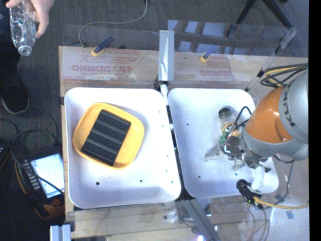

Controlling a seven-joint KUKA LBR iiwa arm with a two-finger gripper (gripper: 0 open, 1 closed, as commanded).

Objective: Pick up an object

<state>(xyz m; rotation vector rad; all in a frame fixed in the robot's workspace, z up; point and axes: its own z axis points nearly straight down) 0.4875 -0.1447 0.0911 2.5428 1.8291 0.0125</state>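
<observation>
Camera view, "CHEMCAST" lettering on board (103,69), arm (273,122)

The arm (273,122) hides the pincer; a hand (35,1) is cut off top left

The two shallow white bins, the left bin (80,185) and the right bin (195,129), look like smooth moulded plastic with a faint sheen. In the left one lies a rounded yellow plastic block (108,134), matt, its black ribbed top (106,137) looking rubbery and dull. The surface (120,67) along the far edge reads as pale raw wood under a clear glossy sheet with red printing. The robot arm's orange band (268,119) is glossy painted shell; its grey casing (301,102) looks smooth and satin. The crumpled clear plastic bottle (22,26) at the upper left glints. The floor (100,4) is rough grey carpet.
</observation>
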